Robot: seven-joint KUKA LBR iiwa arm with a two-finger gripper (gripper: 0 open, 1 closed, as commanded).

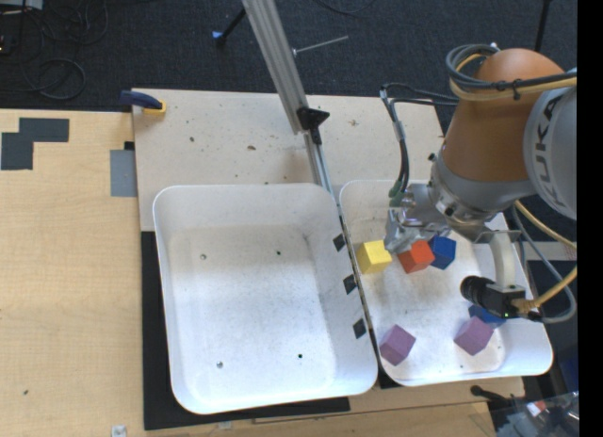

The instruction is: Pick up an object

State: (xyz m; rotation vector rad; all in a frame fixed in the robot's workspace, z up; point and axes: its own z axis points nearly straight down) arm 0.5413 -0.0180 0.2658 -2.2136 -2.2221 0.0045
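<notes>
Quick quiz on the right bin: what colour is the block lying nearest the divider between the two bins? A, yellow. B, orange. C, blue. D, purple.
A: the yellow block lies at the right bin's left wall, with the orange block and blue block further right.

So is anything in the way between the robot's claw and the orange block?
Nothing visible stands between them. The gripper hangs right over the cluster in the right bin, with the orange block just below it. The yellow block and blue block crowd it on either side, though.
</notes>
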